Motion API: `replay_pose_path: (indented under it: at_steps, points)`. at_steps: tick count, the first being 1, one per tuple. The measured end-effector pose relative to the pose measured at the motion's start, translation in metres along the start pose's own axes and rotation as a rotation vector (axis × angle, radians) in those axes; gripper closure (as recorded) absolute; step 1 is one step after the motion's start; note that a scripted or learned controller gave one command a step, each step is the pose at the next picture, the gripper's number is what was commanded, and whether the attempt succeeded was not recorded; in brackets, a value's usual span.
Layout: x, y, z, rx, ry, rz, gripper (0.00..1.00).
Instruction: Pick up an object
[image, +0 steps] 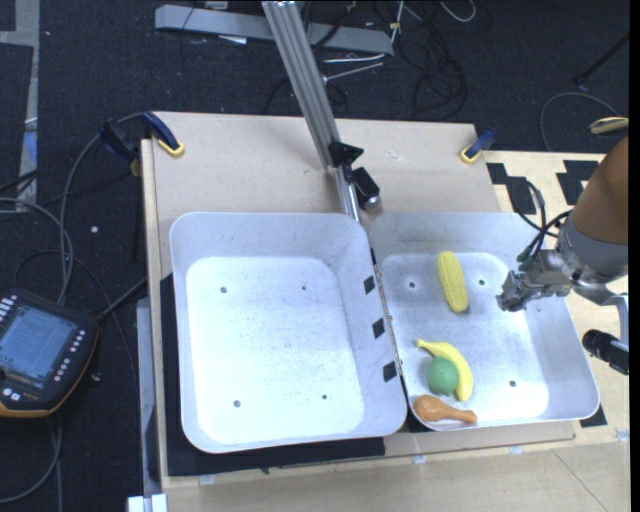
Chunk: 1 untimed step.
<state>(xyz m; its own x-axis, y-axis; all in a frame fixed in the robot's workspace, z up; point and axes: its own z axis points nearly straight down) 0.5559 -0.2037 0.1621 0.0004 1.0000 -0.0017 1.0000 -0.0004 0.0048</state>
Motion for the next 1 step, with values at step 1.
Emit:
replay_pose_path:
  at_steps: [1]
  points:
    - [-0.0013,0.0043,-0.0618,0.0,0.0,-0.001,1.0]
